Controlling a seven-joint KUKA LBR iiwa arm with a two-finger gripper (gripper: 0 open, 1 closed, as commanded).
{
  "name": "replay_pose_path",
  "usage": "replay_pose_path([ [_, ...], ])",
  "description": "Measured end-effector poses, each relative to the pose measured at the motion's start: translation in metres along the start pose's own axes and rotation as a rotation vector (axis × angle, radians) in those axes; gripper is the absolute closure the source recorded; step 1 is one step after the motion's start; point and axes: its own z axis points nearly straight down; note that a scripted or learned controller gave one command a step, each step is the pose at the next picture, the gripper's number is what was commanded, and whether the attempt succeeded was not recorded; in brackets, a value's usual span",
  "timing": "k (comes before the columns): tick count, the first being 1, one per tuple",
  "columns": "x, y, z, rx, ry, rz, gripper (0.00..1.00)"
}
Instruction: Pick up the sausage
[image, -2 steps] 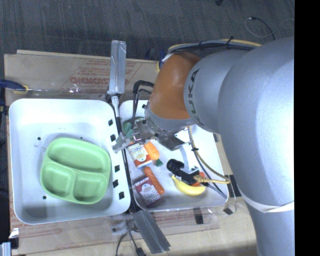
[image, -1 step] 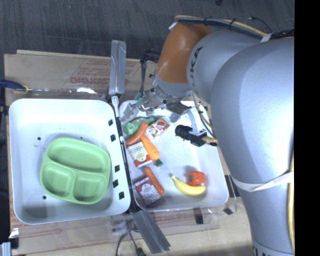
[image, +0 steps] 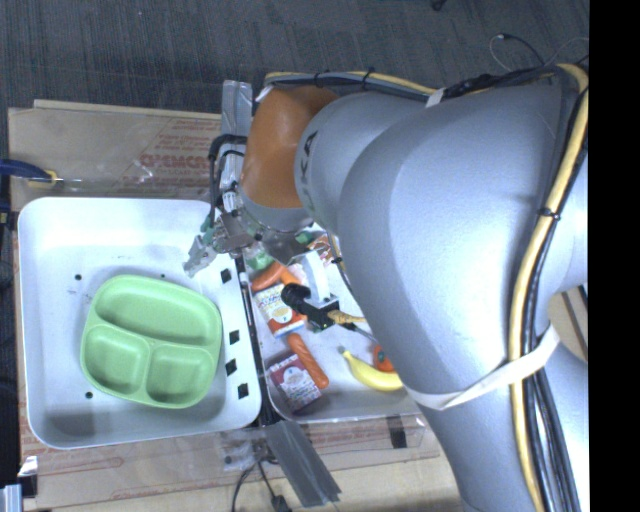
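At the near edge of the right bin (image: 345, 400) a dark packet (image: 292, 386) lies touching the sausage (image: 308, 362), the orange-red piece that runs slantwise from the packet toward the middle of the bin; a banana (image: 371, 374) curves just beside it on the arm's side. Farther in, an orange-and-white carton (image: 278, 305) rests against the wall shared with the left bin (image: 40, 300), where a green divided plate (image: 150, 340) fills the middle. Farther again, the gripper (image: 205, 252) hangs over the left bin's far right corner, well apart from the sausage and holding nothing that I can see; whether it is wide or narrow I cannot tell. The risk, as I judge it, lies in the crowding: a descent slightly off line could close on the packet or nudge the banana, and the sausage's rounded skin may slip or roll out of a shallow pinch
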Motion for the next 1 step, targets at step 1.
replay_pose_path([
  [1,-0.0188,-0.0026,-0.0124,0.001,-0.025,0.013,1.0],
])
